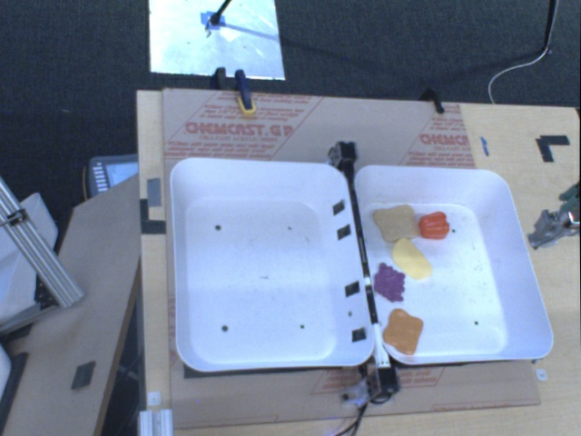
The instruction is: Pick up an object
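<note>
Overhead, two shallow white plastic bins side by side on the bench: left bin (pixel 263 271), right bin (pixel 508 271). Clustered at the right bin's left side, a flat tan bread-shaped piece (pixel 393 222) touching a small red-orange pepper-like toy (pixel 434 225); just nearer, a pale yellow rounded piece (pixel 411 260), a purple grape-like cluster (pixel 389 282), and nearest, an orange waffle-like square (pixel 403 331). At the right edge, outside the bin, a grey metal gripper (pixel 549 228), well apart from the objects; grasp state impossible to tell.
</note>
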Available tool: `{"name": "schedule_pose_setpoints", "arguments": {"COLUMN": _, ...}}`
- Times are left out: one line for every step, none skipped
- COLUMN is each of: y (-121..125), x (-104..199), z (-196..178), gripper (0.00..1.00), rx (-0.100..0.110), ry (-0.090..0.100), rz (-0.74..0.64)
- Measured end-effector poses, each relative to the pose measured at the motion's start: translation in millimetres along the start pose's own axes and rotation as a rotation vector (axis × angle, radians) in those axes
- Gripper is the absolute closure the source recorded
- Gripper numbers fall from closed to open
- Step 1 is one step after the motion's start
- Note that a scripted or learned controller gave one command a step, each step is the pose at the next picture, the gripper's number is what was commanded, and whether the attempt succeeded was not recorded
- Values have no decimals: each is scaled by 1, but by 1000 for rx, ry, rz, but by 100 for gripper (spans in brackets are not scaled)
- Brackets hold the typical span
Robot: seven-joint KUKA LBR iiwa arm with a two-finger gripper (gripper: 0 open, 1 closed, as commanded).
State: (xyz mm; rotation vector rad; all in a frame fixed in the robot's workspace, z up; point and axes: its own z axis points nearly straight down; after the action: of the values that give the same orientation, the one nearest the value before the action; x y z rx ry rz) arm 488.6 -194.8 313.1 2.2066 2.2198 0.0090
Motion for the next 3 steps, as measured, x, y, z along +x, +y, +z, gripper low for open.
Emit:
{"name": "schedule_pose_setpoints", "arguments": {"y": 1, "x": 87, "z": 8, "gripper": 100, "rx": 10, "ry": 5, "rz": -4}}
{"name": "schedule_pose_setpoints", "arguments": {"y": 0, "x": 165, "z": -22, "gripper": 100, "rx": 7, "ry": 6, "rz": -5}}
{"name": "schedule_pose_setpoints", "arguments": {"y": 1, "x": 236, "z": -67, "gripper": 100, "rx": 6, "ry": 7, "rz": -5}}
